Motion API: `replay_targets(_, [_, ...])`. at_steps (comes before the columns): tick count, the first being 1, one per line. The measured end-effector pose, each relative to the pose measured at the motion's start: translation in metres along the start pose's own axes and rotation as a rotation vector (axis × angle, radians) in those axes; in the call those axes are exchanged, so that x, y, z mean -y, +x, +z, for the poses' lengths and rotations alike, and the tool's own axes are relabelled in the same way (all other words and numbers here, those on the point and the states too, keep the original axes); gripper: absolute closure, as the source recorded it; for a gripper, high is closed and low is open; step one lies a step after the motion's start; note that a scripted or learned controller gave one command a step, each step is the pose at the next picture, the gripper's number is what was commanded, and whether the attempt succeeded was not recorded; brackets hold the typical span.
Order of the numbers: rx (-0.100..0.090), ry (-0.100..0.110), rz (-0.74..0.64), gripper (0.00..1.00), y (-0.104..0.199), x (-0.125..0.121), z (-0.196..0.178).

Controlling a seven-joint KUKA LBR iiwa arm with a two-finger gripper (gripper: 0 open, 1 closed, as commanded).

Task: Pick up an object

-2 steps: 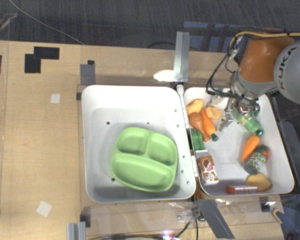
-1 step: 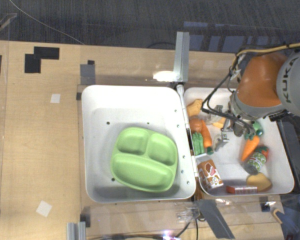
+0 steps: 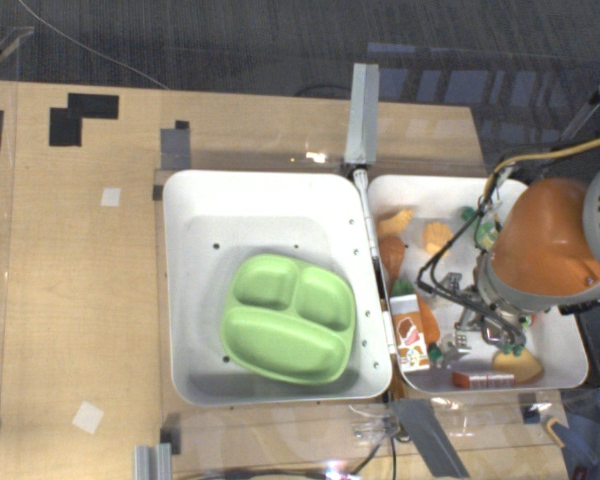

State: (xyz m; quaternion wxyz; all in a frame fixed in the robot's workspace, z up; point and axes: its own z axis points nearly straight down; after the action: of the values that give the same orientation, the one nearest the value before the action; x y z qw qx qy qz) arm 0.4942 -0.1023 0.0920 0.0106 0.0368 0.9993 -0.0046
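The arm reaches into the right bin (image 3: pixel 575 368) from the right, its orange band above the wrist hiding much of that bin. My gripper (image 3: pixel 470 336) hangs low over the bin's front part, among a heap of small items. Near it lie a small carton with a red and white label (image 3: pixel 410 336), an orange piece (image 3: pixel 429 323), a red bar (image 3: pixel 482 378) and a tan bread-like piece (image 3: pixel 518 366). Farther back sit an orange-brown item (image 3: pixel 391 256), a tan piece (image 3: pixel 437 235) and a green item (image 3: pixel 483 230). Nothing shows clearly between the fingers.
The left bin (image 3: pixel 190 218) holds a green divided tray (image 3: pixel 290 318) with three compartments. A metal post (image 3: pixel 360 113) stands behind the wall between the bins. Black cables loop off the wrist over the right bin.
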Motion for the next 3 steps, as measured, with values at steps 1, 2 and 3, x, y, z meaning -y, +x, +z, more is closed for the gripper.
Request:
replay_targets(1, [-0.007, -0.009, 0.010, 0.00, -0.138, -0.016, 0.006])
replay_targets(2, [0.003, -0.008, 0.004, 1.00, -0.142, -0.017, -0.010])
replay_targets(3, [0.002, -0.009, 0.082, 1.00, -0.130, -0.042, -0.175])
